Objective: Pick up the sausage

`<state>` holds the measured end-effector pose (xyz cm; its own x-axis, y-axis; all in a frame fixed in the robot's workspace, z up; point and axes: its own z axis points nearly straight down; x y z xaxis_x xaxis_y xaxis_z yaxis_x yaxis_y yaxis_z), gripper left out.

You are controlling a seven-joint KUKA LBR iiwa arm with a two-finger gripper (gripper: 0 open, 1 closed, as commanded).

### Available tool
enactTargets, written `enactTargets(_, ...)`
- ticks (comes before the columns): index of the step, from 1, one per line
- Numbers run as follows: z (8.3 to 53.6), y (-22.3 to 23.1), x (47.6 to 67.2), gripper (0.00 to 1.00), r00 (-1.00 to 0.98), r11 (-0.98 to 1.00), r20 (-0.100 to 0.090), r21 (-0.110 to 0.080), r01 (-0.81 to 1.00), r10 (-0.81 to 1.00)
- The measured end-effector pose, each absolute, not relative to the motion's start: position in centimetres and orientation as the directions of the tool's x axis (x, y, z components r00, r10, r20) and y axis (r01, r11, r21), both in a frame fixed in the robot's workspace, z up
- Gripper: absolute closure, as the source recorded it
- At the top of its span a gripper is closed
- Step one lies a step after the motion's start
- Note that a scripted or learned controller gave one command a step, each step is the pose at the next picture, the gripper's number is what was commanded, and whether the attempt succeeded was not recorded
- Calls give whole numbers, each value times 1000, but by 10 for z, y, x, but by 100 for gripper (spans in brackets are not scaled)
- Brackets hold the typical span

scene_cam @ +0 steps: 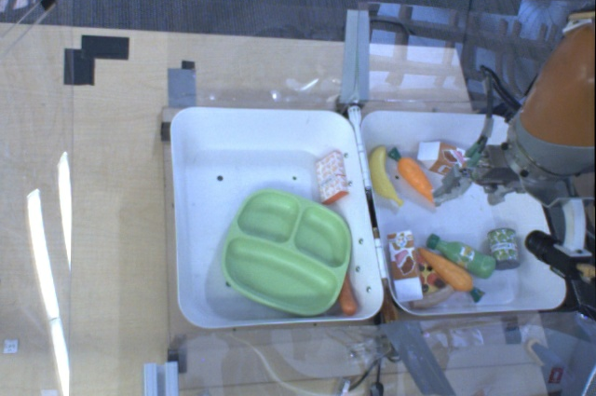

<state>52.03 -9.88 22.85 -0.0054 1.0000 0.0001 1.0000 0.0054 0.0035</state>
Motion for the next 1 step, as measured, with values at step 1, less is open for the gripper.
enactTargets(1,106,-91,495,0,-107,107,0,3,994,994)
